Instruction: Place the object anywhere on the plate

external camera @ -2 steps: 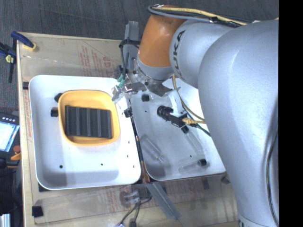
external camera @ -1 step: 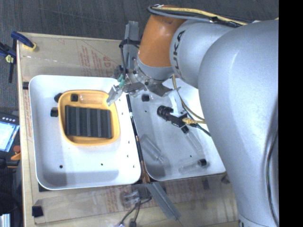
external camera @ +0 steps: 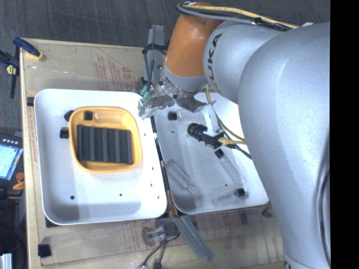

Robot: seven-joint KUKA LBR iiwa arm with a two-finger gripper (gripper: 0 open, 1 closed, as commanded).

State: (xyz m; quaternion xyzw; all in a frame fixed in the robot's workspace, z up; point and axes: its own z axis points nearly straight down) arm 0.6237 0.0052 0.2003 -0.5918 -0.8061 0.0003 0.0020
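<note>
left bin [external camera: 50, 206]: white, shallow, sits on the table [external camera: 84, 60] – takes up the left half of the work area.
plate [external camera: 105, 139]: yellow-orange, rounded-rectangle rim with a dark ribbed centre – lies flat in the upper middle of the left bin, nearer that bin's right wall than its left.
right bin [external camera: 196, 198]: white, directly right of the left bin, walls touching or nearly so along the shared edge.
arm [external camera: 269, 94]: grey, with the orange band [external camera: 190, 43] above the wrist; comes in over the right bin and covers most of its right and upper part.
pincer [external camera: 148, 106]: low at the top of the seam between the bins, just right of the left bin's upper right corner, with green-tinted parts at the tip. Cannot tell whether it is open or closed, and nothing can be made out in it.
object: cannot pick out with any certainty. Nothing lies on the plate apart from its own ribbed centre.
clear tubes [external camera: 182, 178]: two or so transparent pieces lying on the right bin's floor, lower half, well right of the left bin.
black fitting [external camera: 203, 135]: dark cable-end part hanging off the arm over the middle of the right bin.
small dark bits [external camera: 64, 133]: on the left bin's floor, just left of the plate.
</note>
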